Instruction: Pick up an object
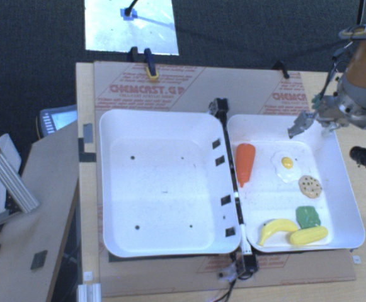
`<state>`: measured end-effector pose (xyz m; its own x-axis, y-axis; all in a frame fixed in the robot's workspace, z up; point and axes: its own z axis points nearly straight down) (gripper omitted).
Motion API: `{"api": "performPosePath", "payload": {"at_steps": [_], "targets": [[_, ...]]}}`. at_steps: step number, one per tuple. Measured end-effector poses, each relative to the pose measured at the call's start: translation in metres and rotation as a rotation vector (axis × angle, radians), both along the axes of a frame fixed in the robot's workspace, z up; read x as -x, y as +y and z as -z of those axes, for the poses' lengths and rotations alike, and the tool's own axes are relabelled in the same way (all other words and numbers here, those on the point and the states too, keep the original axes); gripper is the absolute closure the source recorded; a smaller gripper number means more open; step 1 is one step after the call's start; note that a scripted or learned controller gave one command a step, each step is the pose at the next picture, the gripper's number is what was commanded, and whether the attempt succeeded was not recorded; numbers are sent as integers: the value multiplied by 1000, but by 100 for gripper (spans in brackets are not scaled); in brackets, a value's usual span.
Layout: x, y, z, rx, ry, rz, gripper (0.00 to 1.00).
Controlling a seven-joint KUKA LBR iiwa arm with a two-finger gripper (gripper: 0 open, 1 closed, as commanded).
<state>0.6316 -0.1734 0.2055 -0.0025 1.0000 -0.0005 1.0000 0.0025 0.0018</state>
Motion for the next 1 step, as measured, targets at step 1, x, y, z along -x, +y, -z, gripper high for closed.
{"api": "performPosePath", "payload": {"at_steps": [1], "targets": [[-1,0,-11,1,-4,-3,100]]}}
